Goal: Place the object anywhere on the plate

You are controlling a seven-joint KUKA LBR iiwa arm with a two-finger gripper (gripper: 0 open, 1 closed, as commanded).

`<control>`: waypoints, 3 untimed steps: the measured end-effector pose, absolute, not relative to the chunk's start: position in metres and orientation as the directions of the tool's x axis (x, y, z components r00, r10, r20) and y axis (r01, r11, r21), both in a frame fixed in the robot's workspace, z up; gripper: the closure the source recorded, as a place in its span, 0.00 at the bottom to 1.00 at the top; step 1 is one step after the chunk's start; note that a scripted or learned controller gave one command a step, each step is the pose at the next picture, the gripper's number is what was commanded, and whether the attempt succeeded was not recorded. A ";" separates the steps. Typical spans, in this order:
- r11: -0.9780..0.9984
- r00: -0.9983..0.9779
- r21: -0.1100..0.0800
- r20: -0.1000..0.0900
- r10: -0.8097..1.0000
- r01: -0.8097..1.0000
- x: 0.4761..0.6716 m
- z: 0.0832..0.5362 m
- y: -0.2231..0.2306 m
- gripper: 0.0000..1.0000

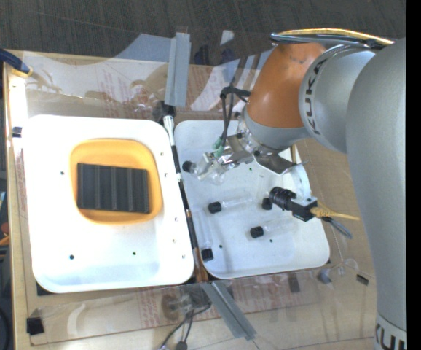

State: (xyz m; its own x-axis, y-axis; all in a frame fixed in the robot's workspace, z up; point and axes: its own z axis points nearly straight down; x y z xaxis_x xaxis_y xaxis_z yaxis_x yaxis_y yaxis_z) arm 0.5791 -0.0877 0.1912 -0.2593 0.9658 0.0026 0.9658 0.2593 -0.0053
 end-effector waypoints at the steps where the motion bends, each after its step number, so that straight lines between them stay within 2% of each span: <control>1: 0.459 -0.459 -0.001 0.000 0.888 0.888 0.583 0.191 -0.038 1.00; 2: 0.459 -0.459 -0.001 0.000 0.889 0.889 0.583 0.191 -0.039 0.00; 3: 0.469 -0.469 -0.002 0.000 0.883 0.883 0.605 0.192 0.050 0.00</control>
